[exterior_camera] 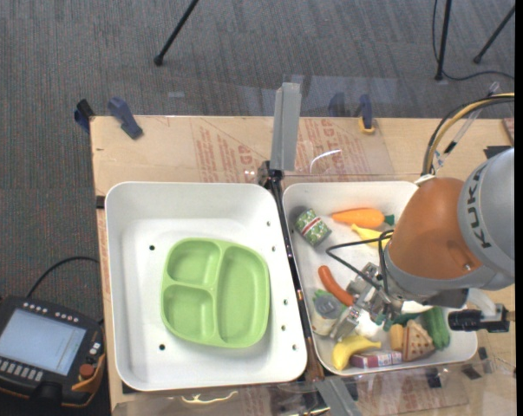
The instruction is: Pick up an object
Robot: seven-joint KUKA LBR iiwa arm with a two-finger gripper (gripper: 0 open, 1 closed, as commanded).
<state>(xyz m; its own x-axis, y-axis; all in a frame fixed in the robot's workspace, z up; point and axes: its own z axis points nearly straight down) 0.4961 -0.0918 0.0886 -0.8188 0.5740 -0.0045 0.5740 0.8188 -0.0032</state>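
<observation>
The right bin (pixel 407 185) holds several toy foods. A green-labelled can (pixel 312 225) lies at its upper left, with an orange carrot (pixel 358 217) and a yellow piece (pixel 369 232) beside it. A red sausage (pixel 335 286) lies in the middle left. Along the front are a yellow banana (pixel 351 350), a pink box (pixel 375 360), a pizza slice (pixel 415 341) and a green vegetable (pixel 436 328). My gripper (pixel 362 305) hangs low in this bin, just right of the sausage and above the banana. The arm hides the bin's right half.
The left bin (pixel 127 232) holds a green divided plate (pixel 216 291). A grey upright post (pixel 286 126) stands behind the gap between the bins. A teach pendant (pixel 40 345) lies at the lower left, off the bench.
</observation>
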